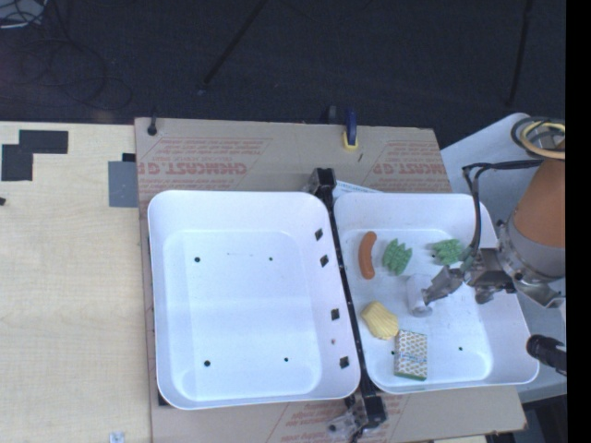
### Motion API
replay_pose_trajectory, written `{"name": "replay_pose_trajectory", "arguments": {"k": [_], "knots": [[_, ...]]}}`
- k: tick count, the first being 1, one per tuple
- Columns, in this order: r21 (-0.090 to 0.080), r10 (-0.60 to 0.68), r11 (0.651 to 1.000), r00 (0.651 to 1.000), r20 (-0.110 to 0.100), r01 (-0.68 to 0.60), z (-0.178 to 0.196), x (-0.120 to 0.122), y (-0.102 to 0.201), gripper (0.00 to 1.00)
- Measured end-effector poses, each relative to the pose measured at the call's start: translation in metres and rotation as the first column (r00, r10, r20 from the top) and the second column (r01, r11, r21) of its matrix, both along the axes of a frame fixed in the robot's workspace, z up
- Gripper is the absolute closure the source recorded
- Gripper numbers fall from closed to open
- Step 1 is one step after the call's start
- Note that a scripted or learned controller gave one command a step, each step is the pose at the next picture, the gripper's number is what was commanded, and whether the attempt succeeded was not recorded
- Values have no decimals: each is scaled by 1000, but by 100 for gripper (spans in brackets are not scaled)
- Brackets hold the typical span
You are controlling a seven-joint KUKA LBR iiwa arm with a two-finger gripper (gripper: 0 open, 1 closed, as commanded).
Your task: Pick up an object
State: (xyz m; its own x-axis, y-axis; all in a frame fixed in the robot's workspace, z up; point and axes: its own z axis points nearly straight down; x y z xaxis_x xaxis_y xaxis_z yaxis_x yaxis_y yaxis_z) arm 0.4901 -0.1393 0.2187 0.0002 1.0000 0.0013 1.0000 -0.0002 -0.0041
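My gripper (427, 300): low in the right bin (503, 369), fingers' state I cannot tell.
Objects: orange sausage (367, 254), green pieces (397, 257) far-left of it; yellow item (379, 320), patterned block (411, 354) near-left.

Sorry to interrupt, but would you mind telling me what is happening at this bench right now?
A robot arm is trying to pick up an object. Its gripper is down inside the right bin, among an orange sausage-shaped toy, two green toys, a yellow toy and a patterned block. Nothing is visibly between its fingers yet. The left bin sits alongside.
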Motion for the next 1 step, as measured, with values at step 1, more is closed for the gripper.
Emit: {"name": "replay_pose_trajectory", "arguments": {"k": [1], "knots": [[-8,4,1000,1000,19,-4,97,102,-44,0]]}}
